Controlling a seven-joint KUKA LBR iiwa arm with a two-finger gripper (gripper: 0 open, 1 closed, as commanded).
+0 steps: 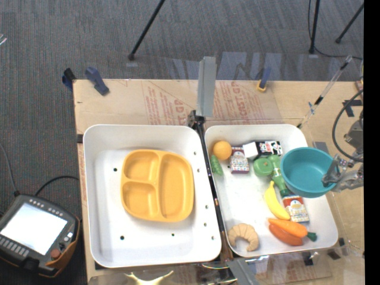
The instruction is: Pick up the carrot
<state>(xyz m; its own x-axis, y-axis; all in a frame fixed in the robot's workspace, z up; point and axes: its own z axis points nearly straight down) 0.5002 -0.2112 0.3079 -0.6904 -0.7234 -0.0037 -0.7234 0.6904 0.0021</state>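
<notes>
Gripper [339, 177] is seen at the right edge, at the rim of a teal bowl [306, 171] that is lifted over the right bin's right side; the bowl rim appears pinched between the fingers, so the gripper is clenched on the bowl, not on the carrot. Surface: two white bins are set side by side on a cardboard-covered bench [154, 100], with blue clamps at the back edge; dark carpet is seen behind, with tripod legs, and a teach pendant [35, 233] lies on the floor at lower left. Counts, right bin [249, 209]: one carrot [289, 227], one red pepper-like piece just beneath it, one banana [274, 202], one croissant [245, 236], one orange ball [222, 150], one green bottle-like item [267, 166], three small boxes or cartons, one small can by the banana. Left bin [104, 159]: one yellow divided plate [157, 184], three compartments. The carrot is found in the right bin's near right corner, lying flat, green tip toward the right wall, touching the red piece. It lies below and left of the gripper in the view, near the bowl but apart from it, untouched.
</notes>
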